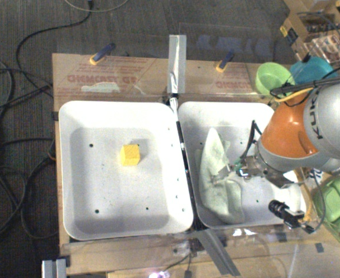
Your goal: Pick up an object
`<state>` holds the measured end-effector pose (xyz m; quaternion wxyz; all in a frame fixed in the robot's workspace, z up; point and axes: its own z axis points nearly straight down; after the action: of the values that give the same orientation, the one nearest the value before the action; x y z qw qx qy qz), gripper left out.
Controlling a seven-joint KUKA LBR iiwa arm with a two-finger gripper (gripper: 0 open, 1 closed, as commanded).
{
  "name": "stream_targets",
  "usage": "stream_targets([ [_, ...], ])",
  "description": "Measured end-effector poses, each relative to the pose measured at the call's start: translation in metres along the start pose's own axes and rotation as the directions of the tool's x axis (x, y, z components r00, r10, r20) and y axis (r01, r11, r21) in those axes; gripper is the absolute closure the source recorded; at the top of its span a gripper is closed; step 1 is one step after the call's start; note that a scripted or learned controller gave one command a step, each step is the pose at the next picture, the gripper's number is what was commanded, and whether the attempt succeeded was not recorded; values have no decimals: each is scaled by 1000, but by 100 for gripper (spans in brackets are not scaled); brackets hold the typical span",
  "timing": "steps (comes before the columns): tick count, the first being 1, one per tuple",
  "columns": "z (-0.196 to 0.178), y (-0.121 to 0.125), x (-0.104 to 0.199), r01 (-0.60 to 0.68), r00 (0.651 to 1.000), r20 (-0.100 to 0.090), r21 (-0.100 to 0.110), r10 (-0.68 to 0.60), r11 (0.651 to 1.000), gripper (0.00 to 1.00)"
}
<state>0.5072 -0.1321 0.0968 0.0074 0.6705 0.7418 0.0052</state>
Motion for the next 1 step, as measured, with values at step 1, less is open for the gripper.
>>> stream_targets([
  [1, 3, 62, -37, 58, 998, -2, -4, -58, 998, 0],
])
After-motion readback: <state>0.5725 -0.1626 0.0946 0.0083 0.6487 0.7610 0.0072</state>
